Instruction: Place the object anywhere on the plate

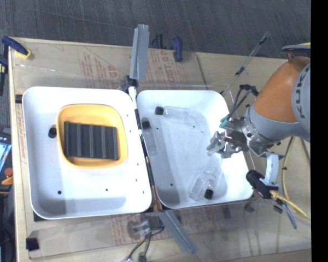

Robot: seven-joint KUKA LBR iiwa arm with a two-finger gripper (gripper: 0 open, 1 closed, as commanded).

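Hovering my claw (223, 144) at right bin's (177, 105) right wall, finger state I cannot tell. Clear bottle (203, 184) lies just nearer, long axis slanting. Yellow plate (93, 111) far left.

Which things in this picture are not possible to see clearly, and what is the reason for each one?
- Gripper, camera view: small and tangled with cables, so its finger state is unreadable.
- Clear object in the right bin, camera view: transparent against white, so its outline and exact shape are unclear.
- Yellow plate in the left bin, camera view: a dark ribbed item covers its middle.
- Arm, camera view: cut off at the right.
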